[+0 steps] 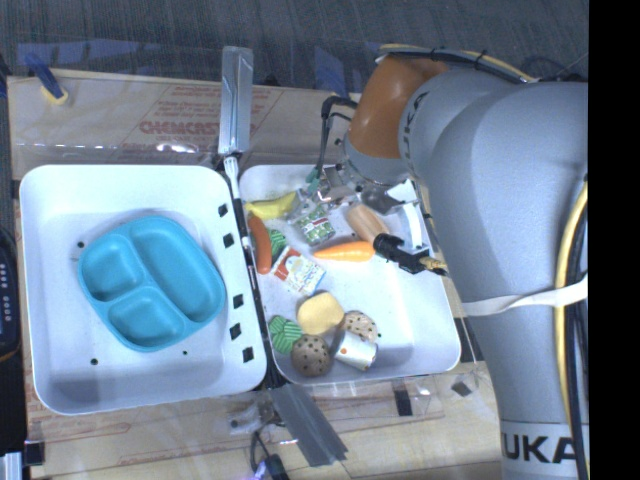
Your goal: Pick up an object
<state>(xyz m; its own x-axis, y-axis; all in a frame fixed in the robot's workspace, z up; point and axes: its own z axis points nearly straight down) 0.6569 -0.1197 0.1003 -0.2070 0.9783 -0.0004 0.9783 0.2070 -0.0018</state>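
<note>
The gripper [330, 190] is low over the far end of the right bin [432, 320], under the orange band of the arm [480, 158]; whether it is open or closed I cannot tell, as the wrist and clutter hide that part; just below it lies a small green packet [318, 229], with a banana [272, 207] to its left and a carrot [345, 252] a little nearer the camera, long axis running left to right; the packet seems the likeliest target, almost directly beneath; further out sit a yellow lump [320, 313], a cookie [312, 354] and, in the left bin [60, 198], a blue tray [150, 282].
</note>
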